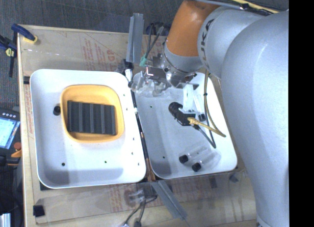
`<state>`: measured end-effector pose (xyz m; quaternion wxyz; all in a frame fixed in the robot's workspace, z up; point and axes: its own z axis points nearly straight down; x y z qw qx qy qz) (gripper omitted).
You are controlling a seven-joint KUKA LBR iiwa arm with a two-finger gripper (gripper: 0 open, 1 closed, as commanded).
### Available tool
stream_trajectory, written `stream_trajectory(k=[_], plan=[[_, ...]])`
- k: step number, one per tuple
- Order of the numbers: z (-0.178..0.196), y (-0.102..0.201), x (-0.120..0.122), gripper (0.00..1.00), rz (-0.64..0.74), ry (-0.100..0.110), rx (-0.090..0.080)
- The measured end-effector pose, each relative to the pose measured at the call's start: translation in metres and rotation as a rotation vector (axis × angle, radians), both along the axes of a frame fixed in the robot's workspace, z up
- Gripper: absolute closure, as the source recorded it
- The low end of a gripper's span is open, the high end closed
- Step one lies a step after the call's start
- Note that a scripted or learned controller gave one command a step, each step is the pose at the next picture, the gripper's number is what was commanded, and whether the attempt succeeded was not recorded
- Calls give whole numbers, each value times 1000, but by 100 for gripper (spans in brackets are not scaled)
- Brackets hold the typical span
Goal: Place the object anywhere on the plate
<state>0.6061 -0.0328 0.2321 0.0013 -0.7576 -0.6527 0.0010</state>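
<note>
1. A wooden tabletop [73, 44] carries two shallow white bins side by side: the left bin [44, 172] and the right bin [164, 164].
2. A yellow plate [91, 92] with rounded corners lies in the middle of the left bin. A dark ribbed slab [93, 118] covers most of its floor, leaving the yellow rim bare.
3. The object [192, 161] appears to be a small, pale, see-through piece with two black knobs. It lies in the right bin, in the corner at the view's lower right, well apart from the plate.
4. The grey arm [245, 73] reaches in from the right. Its hand [149, 81] is at the right bin's upper left corner, close to the wall. Whether the hand is open or closed cannot be told, nor whether it holds anything.
5. Judged by its look, the object is light, stiff and smooth, so it is probably slippery. The best hold is likely across its narrow middle, between the knobs. The nearby bin walls leave little room on the corner side.
</note>
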Motion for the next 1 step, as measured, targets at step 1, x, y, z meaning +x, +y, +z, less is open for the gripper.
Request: stream_trajectory(k=[1], plan=[[0, 0, 0, 0, -1, 0, 0]])
